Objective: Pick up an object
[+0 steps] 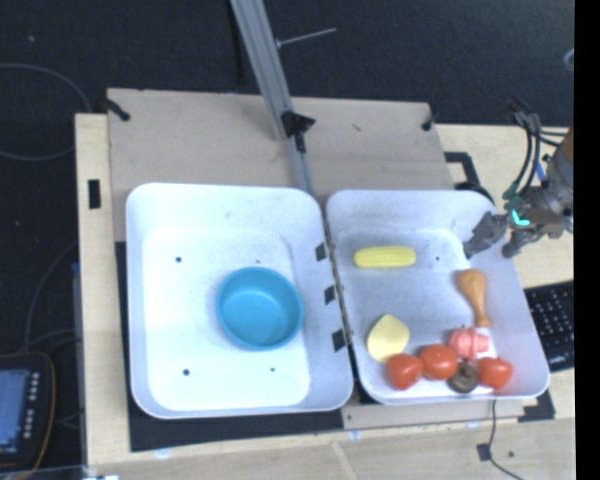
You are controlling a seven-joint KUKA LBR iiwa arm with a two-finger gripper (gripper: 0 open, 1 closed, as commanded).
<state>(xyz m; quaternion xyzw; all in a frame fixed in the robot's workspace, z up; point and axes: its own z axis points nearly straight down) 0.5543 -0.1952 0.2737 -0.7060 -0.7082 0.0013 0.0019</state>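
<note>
Two white bins sit side by side on the bench point(100, 298). The left bin point(160, 218) holds a single blue bowl point(260, 307), standing upright a little toward the bench's front edge and toward the wall shared with the other bin.

The right bin point(400, 213) is the busy one. A yellow corn cob point(385, 258) lies crosswise near its middle, apart from everything else. By the bin's right wall a tan, drumstick-shaped piece point(473, 293) lies with its narrow end pointing toward the bench's front. The rest crowd the bin's front edge: a pale yellow lemon-like piece point(387, 335) touching a red tomato point(404, 370), then a second red piece point(439, 361), a pink object point(470, 343) (blurred, so I can't say what it is), a small dark brown thing point(465, 378) and another red piece point(495, 373) toward the front right corner, all packed close together.

The arm reaches in from the bench's right side, and its pincer point(500, 236) hangs over the right bin's back right corner, above the rim. Two dark fingers are spread apart with nothing between them, so it stands open and carries none of the objects
</note>
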